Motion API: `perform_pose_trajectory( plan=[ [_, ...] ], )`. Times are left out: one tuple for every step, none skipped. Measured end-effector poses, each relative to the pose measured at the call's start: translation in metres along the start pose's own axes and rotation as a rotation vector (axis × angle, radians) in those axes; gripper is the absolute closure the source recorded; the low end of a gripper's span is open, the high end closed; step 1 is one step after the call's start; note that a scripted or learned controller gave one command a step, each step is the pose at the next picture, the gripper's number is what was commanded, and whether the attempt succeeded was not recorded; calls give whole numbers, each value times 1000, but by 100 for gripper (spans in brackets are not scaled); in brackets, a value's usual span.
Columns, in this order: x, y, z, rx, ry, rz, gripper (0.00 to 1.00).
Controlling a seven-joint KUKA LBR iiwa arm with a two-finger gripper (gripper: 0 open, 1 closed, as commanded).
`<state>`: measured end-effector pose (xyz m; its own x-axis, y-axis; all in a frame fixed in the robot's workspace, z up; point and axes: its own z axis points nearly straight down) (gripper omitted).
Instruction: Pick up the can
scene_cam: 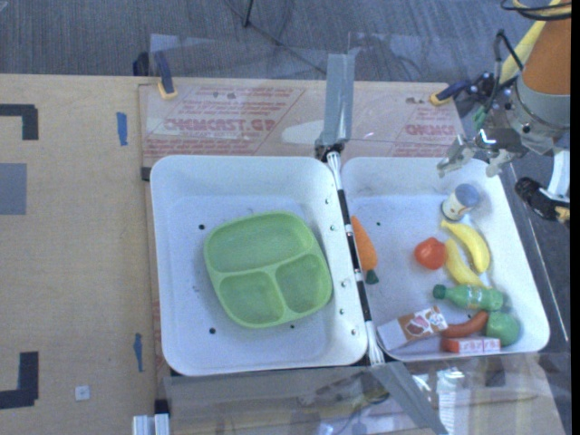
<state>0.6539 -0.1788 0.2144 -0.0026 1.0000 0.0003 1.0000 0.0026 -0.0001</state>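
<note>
Tool: your two-finger tool [474,155] hangs over the right bin's far corner; its metal fingers look spread, pinching nothing.
Can: the small can with a blue-grey top [461,200] sits just below the tool, near the far wall of the right white bin [399,198], leaning toward the yellow bananas [468,250].
Neighbours: an orange-red ball [430,253] and a green bottle [468,295] lie farther off, so you likely have room to descend.
Left bin: it holds a green divided plate [267,268].

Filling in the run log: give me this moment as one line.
arm: over right bin's far corner | gripper: open, holding nothing | can: lying in right bin, just below gripper | grasp: not yet
</note>
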Motion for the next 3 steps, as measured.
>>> perform_pose_trajectory(
  plan=[
    [-10,-10,78,-44,-17,-78,0],
    [-23,-7,128,-6,-3,-59,0],
    [5,-51,127,-5,-2,-76,0]
  ],
)
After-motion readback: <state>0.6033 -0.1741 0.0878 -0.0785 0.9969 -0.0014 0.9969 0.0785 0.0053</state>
